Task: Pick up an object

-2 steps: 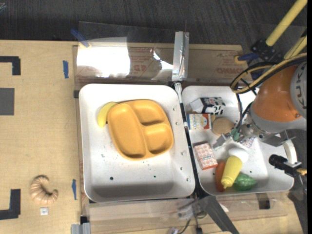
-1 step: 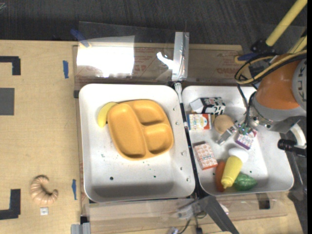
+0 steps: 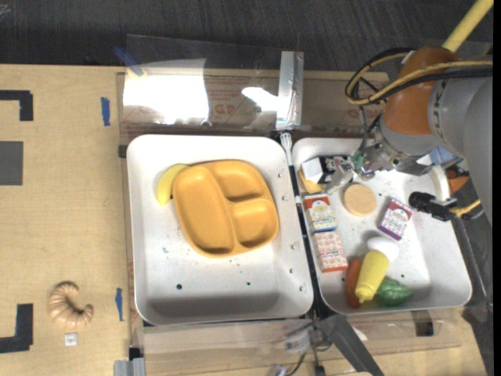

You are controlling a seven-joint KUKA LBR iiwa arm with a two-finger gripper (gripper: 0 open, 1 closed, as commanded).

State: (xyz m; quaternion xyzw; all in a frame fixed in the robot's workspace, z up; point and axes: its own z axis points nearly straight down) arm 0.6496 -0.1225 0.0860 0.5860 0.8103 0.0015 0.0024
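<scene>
**Gripper low in the right bin's far corner, fingers unreadable**

The grey arm (image 3: 462,108) with its orange band reaches in from the right and bends down over the far part of the right bin (image 3: 450,284). Its gripper (image 3: 362,165) sits low there, just above a round tan disc (image 3: 361,200) and beside a small clutter of dark and white items in the bin's far-left corner. Whether the gripper is apart, together or clamped on anything cannot be told; the tip is too small and cluttered to read.

The objects to pick from lie in the right bin. Two small red-and-white boxes (image 3: 326,233) lie end to end along its left wall. A small purple-and-white box (image 3: 394,218) lies tilted right of the disc. Near the front edge, a yellow bottle (image 3: 371,273) lies across a red-orange item (image 3: 353,279), with a green object (image 3: 393,291) touching its right side.

The left bin (image 3: 149,280) holds a yellow-orange divided tray (image 3: 223,206), and a yellow banana (image 3: 165,182) peeks out from under its left edge.

On the bench (image 3: 55,210), well left of both bins, lies a curled tan croissant-like object (image 3: 69,305).
</scene>
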